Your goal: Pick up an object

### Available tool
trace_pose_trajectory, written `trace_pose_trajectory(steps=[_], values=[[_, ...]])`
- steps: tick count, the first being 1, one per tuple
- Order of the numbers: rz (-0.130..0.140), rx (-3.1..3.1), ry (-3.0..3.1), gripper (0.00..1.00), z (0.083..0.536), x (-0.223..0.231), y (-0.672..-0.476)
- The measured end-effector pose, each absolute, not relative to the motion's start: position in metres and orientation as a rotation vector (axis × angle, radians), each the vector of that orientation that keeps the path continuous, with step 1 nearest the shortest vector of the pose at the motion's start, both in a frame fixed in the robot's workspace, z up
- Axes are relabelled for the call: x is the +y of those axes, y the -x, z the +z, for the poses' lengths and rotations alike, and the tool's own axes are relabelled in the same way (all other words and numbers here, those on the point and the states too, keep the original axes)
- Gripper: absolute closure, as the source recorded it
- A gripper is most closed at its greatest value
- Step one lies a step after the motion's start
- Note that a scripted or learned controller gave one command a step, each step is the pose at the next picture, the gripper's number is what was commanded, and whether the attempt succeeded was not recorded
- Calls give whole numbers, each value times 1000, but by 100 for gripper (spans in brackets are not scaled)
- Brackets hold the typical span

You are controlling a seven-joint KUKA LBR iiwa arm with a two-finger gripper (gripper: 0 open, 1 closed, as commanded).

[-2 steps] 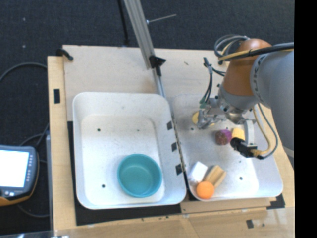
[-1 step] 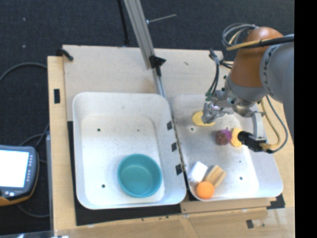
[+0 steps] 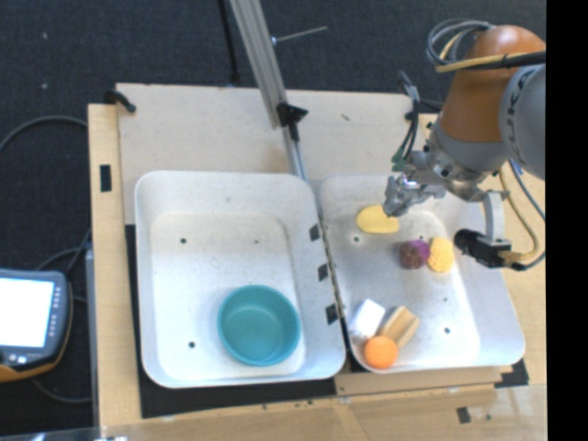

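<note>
My gripper (image 3: 397, 202) hangs over the far part of the right bin (image 3: 478, 338), its tips just above the far right edge of a flat yellow piece (image 3: 375, 220). Nothing shows between the tips. Right of that lie a purple lump (image 3: 414, 254) and a small yellow corn-like object (image 3: 441, 255), touching each other. At the bin's near left corner sit a white block (image 3: 368, 317), a tan block (image 3: 399, 323) and an orange ball (image 3: 380, 352), bunched together.
The left bin (image 3: 165, 209) holds a teal bowl (image 3: 259, 324) near its front. A slanted metal pole (image 3: 266, 72) rises behind the bins. A screen device (image 3: 28, 324) sits off the bench at the left.
</note>
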State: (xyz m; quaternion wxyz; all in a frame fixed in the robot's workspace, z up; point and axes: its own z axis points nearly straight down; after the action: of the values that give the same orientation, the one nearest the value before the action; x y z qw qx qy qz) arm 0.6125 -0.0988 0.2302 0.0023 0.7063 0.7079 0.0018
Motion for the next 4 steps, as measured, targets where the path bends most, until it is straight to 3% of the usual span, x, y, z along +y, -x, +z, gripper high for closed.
trace_pose_trajectory(steps=[1,4], values=[[7,2220,-2213,100,285,-100,-614],[3,2228,-2213,100,252,36,-630]])
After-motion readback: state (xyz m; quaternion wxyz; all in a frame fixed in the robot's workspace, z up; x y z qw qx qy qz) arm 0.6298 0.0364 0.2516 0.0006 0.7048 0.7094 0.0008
